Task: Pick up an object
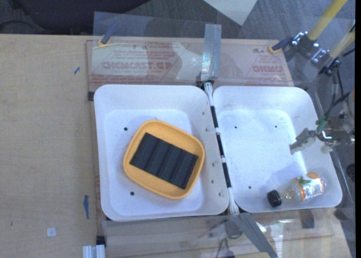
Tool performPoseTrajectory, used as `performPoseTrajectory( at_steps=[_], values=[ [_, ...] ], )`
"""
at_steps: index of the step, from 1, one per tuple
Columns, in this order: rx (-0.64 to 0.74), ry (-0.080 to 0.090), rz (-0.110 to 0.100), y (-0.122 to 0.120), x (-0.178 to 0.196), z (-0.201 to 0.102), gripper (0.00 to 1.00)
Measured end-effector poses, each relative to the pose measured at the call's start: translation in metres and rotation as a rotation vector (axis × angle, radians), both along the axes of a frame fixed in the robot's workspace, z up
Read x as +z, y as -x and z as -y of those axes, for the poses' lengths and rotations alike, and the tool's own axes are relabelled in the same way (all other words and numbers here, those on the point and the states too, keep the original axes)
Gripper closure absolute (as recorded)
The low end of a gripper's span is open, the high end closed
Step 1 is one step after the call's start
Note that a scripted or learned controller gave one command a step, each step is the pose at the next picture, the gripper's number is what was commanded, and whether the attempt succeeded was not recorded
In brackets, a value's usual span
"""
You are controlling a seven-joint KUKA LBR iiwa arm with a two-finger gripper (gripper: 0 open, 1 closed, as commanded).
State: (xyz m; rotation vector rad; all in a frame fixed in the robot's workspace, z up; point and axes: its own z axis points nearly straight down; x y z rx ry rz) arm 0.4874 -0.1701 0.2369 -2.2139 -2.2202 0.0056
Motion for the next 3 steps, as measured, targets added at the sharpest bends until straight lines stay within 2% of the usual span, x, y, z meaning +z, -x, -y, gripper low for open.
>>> performPoseTrajectory(
  at_steps=[1,2,3],
  values=[
    [0.188,-0.005,0.001,0.007,-0.134,0.051,0.0],
    [0.088,0.002,0.005,0.008,-0.095,0.054,0.0],
    [0.218,-0.009,0.009,0.004,-0.149,0.048,0.0]
  ],
)
